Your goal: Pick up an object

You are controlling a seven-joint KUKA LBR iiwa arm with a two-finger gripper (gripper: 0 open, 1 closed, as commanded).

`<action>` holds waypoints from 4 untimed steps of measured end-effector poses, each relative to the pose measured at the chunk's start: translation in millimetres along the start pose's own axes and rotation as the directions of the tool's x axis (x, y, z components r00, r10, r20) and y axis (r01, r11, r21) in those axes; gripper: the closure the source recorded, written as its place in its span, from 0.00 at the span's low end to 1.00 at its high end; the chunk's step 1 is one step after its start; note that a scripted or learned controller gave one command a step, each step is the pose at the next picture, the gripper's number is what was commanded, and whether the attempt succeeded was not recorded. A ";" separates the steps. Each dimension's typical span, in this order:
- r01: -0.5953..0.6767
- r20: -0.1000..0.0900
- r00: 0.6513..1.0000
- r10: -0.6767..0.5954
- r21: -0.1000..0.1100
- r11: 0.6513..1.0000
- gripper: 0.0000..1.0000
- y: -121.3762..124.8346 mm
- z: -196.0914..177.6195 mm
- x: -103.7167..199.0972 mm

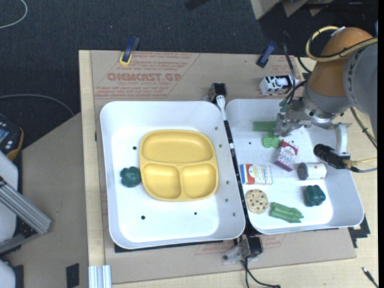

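The right bin holds several small objects. A red packet lies near its middle, with a small green piece and a flat green strip just to its left. My gripper hangs over the bin's upper middle, directly above the red packet and beside the green strip. I see nothing held in it. Lower down lie a red-and-white card, a cookie, a green pea pod, a dark green pepper and a white tube with a dark cap.
The left bin holds a yellow divided plate and a dark green broccoli piece. A small black-and-white toy sits on the bench behind the right bin. Cables run along the arm at the right.
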State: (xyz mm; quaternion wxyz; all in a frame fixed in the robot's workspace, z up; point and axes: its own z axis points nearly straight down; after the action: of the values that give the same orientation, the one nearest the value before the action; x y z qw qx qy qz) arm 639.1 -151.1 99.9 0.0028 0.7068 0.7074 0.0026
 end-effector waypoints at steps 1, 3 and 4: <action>-0.001 0.002 1.000 0.001 0.002 1.000 1.00 0.6 -43.4 -2.4; 0.000 0.001 1.000 0.000 0.003 1.000 1.00 -0.7 -126.4 3.8; 0.002 -0.002 1.000 -0.002 0.011 1.000 1.00 -21.4 -127.0 45.0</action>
State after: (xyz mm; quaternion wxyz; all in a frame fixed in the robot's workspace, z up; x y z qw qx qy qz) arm 616.7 -106.1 226.7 -0.0016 0.7062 0.7080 -0.0006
